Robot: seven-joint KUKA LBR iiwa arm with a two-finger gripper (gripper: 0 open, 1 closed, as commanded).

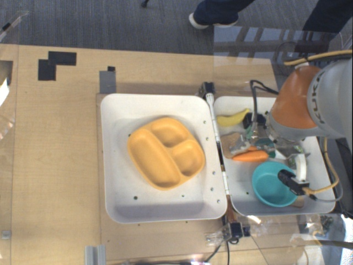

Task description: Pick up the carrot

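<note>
The orange carrot [251,155] lies on its side in the right white bin [242,200], its tip pointing left, just above a teal bowl [271,184]. My gripper [255,138] hangs over the middle of that bin, directly behind the carrot and very close to it. The grey arm with its orange band [295,105] hides the gripper's upper part. From this view I cannot make out whether the carrot is between the gripper's parts or just lying below them.
A yellow banana [233,118] rests at the back left of the right bin, with a grey-brown object [237,143] left of the gripper. The left bin [118,203] holds a yellow divided plate [165,151]. Cables run along the right bin's far side.
</note>
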